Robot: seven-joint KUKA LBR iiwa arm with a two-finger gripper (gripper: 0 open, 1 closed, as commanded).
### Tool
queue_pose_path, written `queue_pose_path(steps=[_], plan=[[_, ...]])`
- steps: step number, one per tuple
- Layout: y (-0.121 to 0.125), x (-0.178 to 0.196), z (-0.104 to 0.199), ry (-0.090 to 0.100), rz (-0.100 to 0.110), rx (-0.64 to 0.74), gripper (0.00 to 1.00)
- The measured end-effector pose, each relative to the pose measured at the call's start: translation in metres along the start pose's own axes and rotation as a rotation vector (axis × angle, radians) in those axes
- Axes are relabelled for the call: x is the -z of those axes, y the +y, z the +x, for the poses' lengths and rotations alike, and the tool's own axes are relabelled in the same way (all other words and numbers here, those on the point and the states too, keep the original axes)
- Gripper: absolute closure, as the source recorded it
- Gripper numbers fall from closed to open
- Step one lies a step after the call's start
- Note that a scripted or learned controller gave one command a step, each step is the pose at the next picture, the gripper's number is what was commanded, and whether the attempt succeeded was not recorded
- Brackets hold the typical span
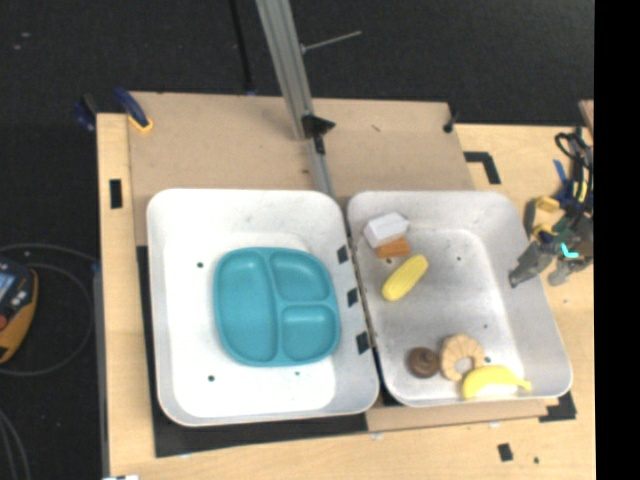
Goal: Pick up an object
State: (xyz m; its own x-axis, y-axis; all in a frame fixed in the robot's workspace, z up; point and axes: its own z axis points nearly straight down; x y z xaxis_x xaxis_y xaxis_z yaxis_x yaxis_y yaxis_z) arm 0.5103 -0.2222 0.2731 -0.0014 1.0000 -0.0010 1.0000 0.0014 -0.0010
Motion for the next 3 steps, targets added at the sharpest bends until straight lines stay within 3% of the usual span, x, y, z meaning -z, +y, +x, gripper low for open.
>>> queue_pose_path(steps=[1, 3], plan=[[0.001, 0.001, 0.000, -0.001, -0.002, 0.000, 0.00], [-0.015, -0.111, 0.007, 0.001, 0.001, -0.001, 0.00]])
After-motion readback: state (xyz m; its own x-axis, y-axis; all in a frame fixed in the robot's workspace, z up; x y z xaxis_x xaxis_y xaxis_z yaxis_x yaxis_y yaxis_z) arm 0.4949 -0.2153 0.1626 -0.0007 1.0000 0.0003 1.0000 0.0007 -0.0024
